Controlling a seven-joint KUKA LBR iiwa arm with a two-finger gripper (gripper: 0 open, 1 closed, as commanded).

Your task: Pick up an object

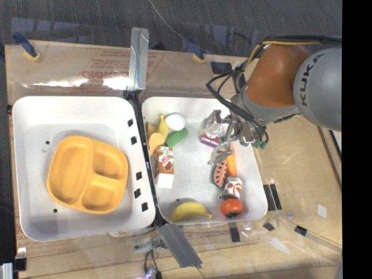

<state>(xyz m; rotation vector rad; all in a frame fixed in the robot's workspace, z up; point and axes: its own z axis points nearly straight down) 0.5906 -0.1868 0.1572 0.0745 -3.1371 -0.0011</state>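
The gripper [224,133] (grip state unclear) hovers over 1 crowded bin [192,202] — it could nudge the carrot [232,165] aside.

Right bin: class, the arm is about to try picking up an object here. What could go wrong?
1. The pincer hovers over a tight cluster, the watermelon slice, carrot and small can, so it may nudge neighbours or grab two.
2. The tomato and banana sit against the right bin's rim, leaving little room for fingers.
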